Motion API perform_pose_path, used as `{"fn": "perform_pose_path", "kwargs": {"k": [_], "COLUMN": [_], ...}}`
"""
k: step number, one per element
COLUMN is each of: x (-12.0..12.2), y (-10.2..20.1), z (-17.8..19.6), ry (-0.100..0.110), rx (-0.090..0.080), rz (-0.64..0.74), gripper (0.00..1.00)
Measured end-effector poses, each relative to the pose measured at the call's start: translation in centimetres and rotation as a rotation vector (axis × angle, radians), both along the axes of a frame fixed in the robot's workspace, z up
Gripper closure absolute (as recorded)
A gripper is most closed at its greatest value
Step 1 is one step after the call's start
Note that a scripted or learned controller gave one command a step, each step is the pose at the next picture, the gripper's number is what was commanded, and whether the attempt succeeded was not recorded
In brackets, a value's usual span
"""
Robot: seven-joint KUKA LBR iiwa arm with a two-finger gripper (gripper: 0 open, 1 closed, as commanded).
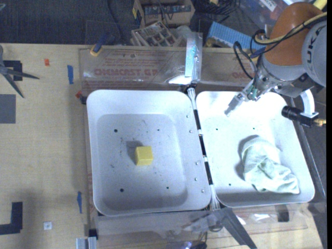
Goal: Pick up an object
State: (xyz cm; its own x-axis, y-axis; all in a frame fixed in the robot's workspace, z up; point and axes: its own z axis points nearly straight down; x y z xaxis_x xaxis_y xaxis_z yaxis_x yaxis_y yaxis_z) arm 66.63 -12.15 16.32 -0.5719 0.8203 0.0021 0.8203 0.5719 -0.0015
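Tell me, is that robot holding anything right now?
Nothing is seen in its tool. The yellow block lies in the left bin, the crumpled cloth in the right bin.

Yellow block (144, 155) is sitting in the speckled white left bin (104, 113), pale greenish-white cloth (265, 166) is lying in the white right bin (218, 139), arm's (295, 40) showing grey and orange.

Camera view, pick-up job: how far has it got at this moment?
Nothing looks done yet. The small yellow cube lies on the floor of the left white bin, and the crumpled white-green cloth lies in the right white bin. In hand: the hand hangs over the right bin's far part, apart from both. Left: reaching, gripping and lifting one.
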Motion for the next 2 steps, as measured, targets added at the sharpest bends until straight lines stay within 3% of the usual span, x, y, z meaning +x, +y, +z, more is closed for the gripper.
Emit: {"fn": "perform_pose_path", "kwargs": {"k": [1,2], "x": [0.04,0.04], "y": [0.23,0.18], "z": [-3.32,-3.30], "ry": [0.000,0.000], "rx": [0.000,0.000], "rz": [0.037,0.036], "gripper": [0.00,0.00]}}
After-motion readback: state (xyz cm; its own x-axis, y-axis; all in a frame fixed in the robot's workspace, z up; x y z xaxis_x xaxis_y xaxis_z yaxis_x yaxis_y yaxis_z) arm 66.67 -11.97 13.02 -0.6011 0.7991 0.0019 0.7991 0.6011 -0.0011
